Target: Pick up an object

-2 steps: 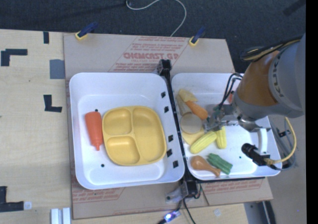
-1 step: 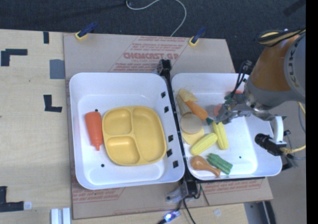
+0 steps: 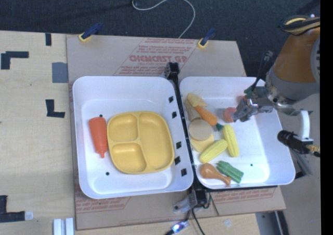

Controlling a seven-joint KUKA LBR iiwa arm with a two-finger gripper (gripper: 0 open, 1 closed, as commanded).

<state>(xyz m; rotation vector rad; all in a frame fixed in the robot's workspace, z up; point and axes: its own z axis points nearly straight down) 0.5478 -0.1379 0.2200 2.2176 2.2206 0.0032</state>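
Even, fairly bright overhead light is washing the two white bins (image 3: 83, 140), leaving only soft shadows. The whole picture is looking slightly soft and low in resolution.

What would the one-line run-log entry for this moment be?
arm: over right white bin | pincer: low beside small pink toy piece, grip unclear | left bin: yellow divided plastic plate, orange toy carrot

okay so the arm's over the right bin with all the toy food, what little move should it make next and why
Probably ease the gripper a touch left and down toward the carrot. It hangs in the right bin beside a small reddish piece, with nothing visibly between its fingers, and the carrot lies closest.
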